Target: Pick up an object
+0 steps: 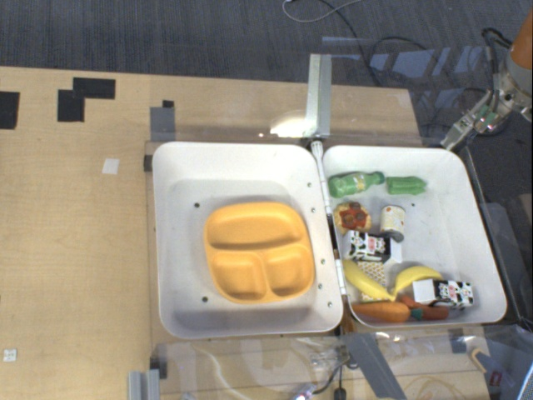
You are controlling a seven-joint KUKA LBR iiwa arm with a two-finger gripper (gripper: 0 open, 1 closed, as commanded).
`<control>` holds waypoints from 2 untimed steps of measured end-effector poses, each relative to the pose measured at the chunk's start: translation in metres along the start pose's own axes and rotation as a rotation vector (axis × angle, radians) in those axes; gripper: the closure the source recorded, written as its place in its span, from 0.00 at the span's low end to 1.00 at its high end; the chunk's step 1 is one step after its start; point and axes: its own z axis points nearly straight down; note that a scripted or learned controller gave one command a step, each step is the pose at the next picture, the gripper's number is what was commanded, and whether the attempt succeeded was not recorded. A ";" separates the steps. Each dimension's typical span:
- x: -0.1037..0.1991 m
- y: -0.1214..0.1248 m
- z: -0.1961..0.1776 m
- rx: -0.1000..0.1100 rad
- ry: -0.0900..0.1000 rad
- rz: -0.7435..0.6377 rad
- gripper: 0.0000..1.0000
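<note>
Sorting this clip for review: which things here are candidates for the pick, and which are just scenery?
Candidates, all in the right bin: green bottle, green block, small can, two milk cartons, bananas, carrot.

Lying about: yellow divided tray in the left bin, cable on the floor. The gripper sits beyond the right bin's far corner.

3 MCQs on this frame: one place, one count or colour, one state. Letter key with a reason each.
1. The divided tray lies in:
A. the left bin
B. the right bin
C. the bare bench

2. Tray colour:
A. green
B. white
C. yellow-orange

3. The hand is:
A. down among the items
B. off the right bin's far corner, outside it
C. over the tray

Key:
1 A, it sits mid left bin.
2 C, yellow-orange against the white bin.
3 B, it is past the rim, away from the green bottle and bananas.
</note>
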 end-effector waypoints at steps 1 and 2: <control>-0.001 0.002 -0.010 -0.004 -0.005 -0.003 1.00; 0.000 0.000 -0.003 0.000 0.001 0.019 1.00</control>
